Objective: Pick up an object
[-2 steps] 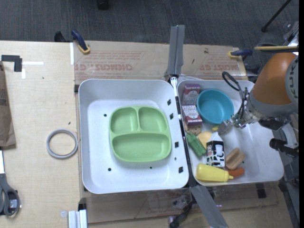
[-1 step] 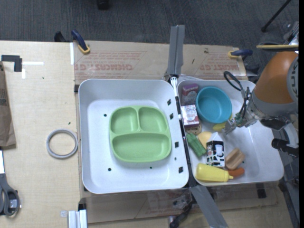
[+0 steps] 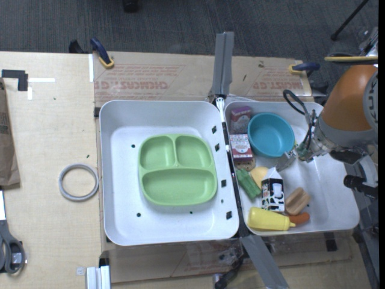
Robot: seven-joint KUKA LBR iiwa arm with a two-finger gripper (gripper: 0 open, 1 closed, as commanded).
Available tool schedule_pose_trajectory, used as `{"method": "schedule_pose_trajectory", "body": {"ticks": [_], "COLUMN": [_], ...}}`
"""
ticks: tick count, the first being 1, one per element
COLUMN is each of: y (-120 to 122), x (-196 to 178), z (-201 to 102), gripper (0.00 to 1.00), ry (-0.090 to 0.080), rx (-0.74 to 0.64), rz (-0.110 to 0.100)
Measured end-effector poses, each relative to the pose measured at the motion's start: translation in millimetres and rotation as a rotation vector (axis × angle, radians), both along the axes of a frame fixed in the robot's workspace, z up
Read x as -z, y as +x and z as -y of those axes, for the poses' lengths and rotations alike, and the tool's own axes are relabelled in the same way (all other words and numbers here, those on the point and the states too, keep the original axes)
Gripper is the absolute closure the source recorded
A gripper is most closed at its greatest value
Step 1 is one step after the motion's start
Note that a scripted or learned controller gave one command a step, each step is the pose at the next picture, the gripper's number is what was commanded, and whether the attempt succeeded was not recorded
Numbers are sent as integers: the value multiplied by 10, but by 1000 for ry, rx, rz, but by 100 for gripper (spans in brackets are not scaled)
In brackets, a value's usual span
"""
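The grey arm (image 3: 352, 110) reaches in from the right edge, its orange band bulging large near the top of that side. Below the band, the wrist angles down and to the left, cables looping over it. The gripper (image 3: 293, 156) sits low at the arm's tip, pointing left; its fingers are too small to read.

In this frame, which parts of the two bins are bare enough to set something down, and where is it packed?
Free: the left bin floor around the green divided plate, and the right bin floor right of the hot dog. Packed: the right bin's left half, from the blue bowl to the yellow bottle.
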State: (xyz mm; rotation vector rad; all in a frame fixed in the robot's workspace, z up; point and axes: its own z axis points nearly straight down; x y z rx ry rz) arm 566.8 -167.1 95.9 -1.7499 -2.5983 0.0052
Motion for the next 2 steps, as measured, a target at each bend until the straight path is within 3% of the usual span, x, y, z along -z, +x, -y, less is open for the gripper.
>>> {"method": "schedule_pose_trajectory", "body": {"ticks": [1,2], "y": [565,563], "x": [65,0], "z": [-161,-151], "gripper": [0,100], "ry": [-2,-3], "rx": [-51,-53], "rz": [5,1]}}
